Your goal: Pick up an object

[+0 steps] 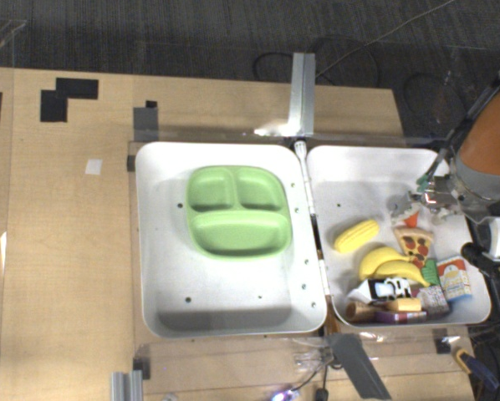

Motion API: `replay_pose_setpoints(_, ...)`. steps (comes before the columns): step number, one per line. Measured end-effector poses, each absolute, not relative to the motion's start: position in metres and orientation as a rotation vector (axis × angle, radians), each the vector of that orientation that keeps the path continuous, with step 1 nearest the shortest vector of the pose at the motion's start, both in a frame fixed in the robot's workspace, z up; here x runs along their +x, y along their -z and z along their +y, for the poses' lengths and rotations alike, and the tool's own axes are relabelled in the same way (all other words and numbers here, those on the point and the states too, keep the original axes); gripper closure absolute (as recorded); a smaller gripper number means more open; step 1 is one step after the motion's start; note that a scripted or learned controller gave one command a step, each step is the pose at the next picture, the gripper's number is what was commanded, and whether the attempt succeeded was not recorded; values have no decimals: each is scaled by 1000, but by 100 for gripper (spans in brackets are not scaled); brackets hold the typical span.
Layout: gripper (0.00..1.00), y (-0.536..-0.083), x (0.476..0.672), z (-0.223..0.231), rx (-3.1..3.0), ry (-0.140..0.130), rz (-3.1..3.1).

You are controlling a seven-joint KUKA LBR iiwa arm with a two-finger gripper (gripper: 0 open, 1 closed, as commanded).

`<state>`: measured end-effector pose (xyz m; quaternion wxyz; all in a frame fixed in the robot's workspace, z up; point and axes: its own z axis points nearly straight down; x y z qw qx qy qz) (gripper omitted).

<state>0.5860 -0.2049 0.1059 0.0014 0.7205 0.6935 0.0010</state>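
My gripper (pixel 419 199) hangs over the right side of the right bin (pixel 350 174), below the arm's orange band (pixel 488 140). Just under it lies a small orange piece (pixel 411 220), with a pizza-slice toy (pixel 415 245) beside that. A short yellow toy (pixel 356 235) rests near the bin's middle. Yellow bananas (pixel 388 264) lie in front of it. Along the front of the bin sit a green piece (pixel 430 272), a small white and red carton (pixel 455 280), a black and white item (pixel 390 289) and a purple bar (pixel 400 314).
The left bin (pixel 162 249) holds a green divided plate (pixel 236 209). A metal post (pixel 303 90) stands behind the seam between the bins. Wooden bench (pixel 58 249) stretches to the left. Cables and dark floor lie at the back.
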Motion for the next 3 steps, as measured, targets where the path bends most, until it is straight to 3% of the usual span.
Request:
replay_pose_setpoints(1, 0, -90, 584, -189, 2068, -9, 2351)
replay_pose_setpoints(2, 100, -103, 587, -187, 2065, -20, 2347)
replay_pose_setpoints(3, 100, -192, 651, -124, 2305, -7, 2127)
